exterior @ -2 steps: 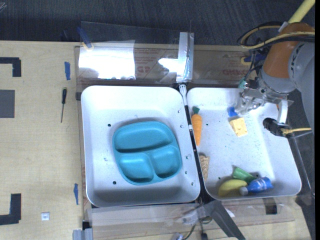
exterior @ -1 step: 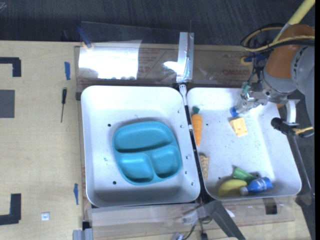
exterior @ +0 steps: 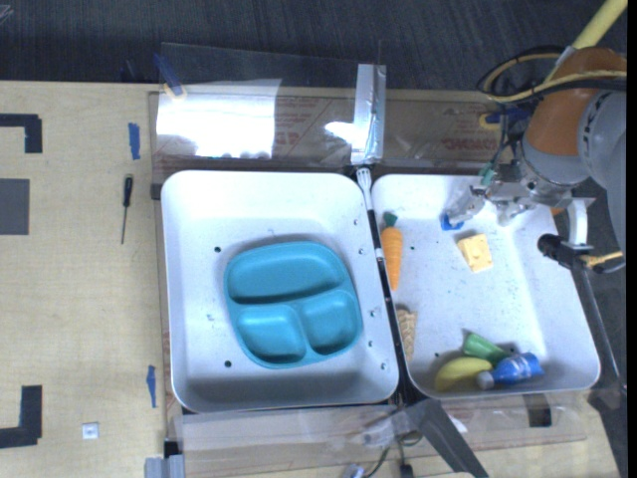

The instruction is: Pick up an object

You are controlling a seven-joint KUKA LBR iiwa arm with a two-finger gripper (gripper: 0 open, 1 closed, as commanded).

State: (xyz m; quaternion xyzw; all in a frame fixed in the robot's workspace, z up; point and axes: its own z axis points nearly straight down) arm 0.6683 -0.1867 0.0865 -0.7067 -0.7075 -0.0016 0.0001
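My gripper (exterior: 470, 207) hangs over the back of the right bin (exterior: 557, 297), below the orange-banded wrist (exterior: 562, 118). A small blue piece (exterior: 453, 223) lies right at its tip; whether it is held is unclear. A yellow cheese wedge (exterior: 478, 252) lies just in front of the gripper. An orange carrot (exterior: 391, 252) rests along the bin's left wall. In the front corner sit a banana (exterior: 463, 371), a green item (exterior: 483, 347) and a blue bottle (exterior: 516, 368), bunched together.
The left bin (exterior: 189, 267) holds a blue divided plate (exterior: 292, 302). A brown crumbly item (exterior: 405, 322) lies by the right bin's left wall. A clear plastic sheet (exterior: 259, 118) stands behind the bins. Cables and a black bracket (exterior: 562, 252) crowd the right side.
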